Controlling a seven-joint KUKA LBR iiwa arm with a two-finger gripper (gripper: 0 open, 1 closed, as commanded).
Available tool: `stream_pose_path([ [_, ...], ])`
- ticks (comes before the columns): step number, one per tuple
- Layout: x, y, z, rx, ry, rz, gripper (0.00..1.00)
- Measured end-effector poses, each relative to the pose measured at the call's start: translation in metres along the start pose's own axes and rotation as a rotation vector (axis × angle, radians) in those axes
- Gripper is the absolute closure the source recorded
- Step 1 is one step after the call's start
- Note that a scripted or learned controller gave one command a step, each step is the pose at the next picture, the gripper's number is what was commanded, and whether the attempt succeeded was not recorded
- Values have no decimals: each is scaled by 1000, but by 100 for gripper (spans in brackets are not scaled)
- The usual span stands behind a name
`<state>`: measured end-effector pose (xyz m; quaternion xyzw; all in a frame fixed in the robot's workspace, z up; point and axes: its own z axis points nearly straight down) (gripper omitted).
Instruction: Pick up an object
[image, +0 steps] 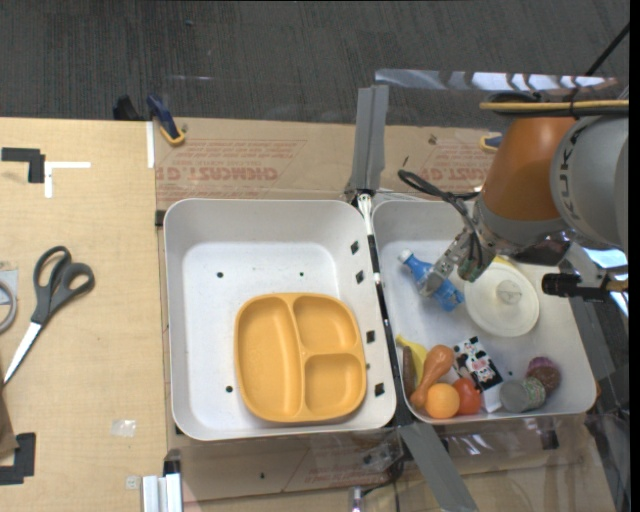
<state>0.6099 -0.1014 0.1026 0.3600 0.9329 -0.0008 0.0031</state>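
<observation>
**Gripper low over the blue bottle in the right bin**

Along the near edge of the right bin lies a crowd: an orange, a carrot-like piece, a banana, a cow toy, a red piece, a grey ball and a dark red ball. They touch or nearly touch one another, so a clean grasp there would be hard.

In the left bin a yellow tray sits toward the near edge, flat and wide, a poor fit for two fingers.

Further back in the right bin, a white lid rests near the middle, and just beside it, toward the bin's left wall, lies the blue bottle. The gripper is right over the bottle; its fingers look slightly apart, with nothing clearly between them, so no hold is shown.

To do this well, I judge the fingers should straddle the bottle across its narrow width, go down until they bracket the body, close fully, then lift straight up, clear of the lid.
</observation>
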Motion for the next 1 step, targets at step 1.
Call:
stream_pose_path([
  [1, 71, 33, -142, 1, 4, 119, 100],
])
